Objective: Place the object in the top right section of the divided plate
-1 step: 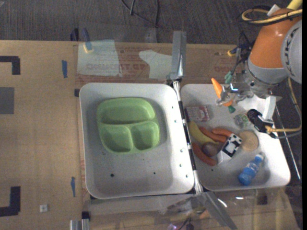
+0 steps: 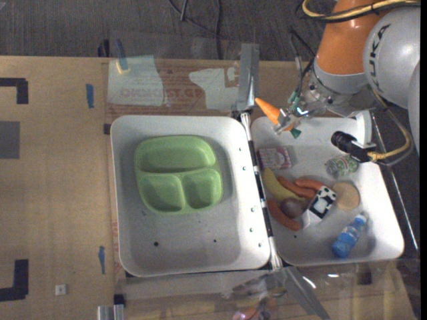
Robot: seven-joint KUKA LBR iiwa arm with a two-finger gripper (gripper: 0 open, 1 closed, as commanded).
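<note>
The green divided plate [image 2: 177,173] lies in the left bin [image 2: 133,239], with one wide section at the back and two smaller ones at the front; all three hold nothing. My gripper [image 2: 289,119] hangs over the back left corner of the right bin [image 2: 387,245]. It is shut on an orange toy carrot [image 2: 267,108] that sticks out to the left, over the wall between the bins, with a green tip [image 2: 294,133] below the fingers. The carrot sits to the right of the plate and apart from it.
In the right bin lie a pink-and-white packet [image 2: 275,157], a yellow banana [image 2: 270,182], orange and red sausage-like toys [image 2: 301,187], a black-and-white cube [image 2: 322,202], a tan disc [image 2: 347,196], a clear bottle [image 2: 341,165] and a blue bottle [image 2: 348,236].
</note>
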